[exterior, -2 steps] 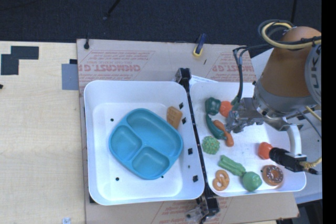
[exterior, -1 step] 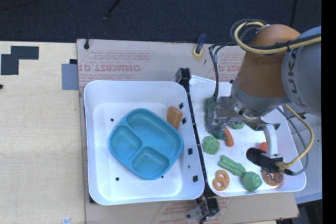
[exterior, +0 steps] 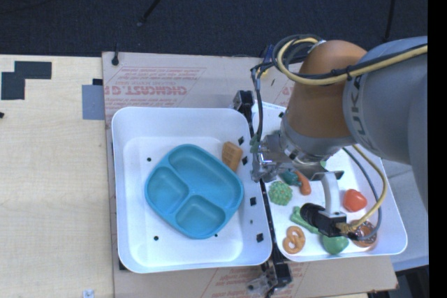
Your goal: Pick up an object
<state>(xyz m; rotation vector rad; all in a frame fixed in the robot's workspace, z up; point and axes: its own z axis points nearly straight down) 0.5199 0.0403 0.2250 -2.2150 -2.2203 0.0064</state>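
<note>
One blue tray point(exterior: 193, 190), two bins point(exterior: 133, 150).

Blue tray point(exterior: 193, 190); white bins point(exterior: 133, 150); red tomato point(exterior: 355, 200); green ball point(exterior: 281, 193).

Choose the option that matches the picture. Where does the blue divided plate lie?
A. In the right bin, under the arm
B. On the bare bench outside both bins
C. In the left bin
C: the blue divided plate lies flat on the floor of the left bin, away from the small toys in the right bin.
</note>
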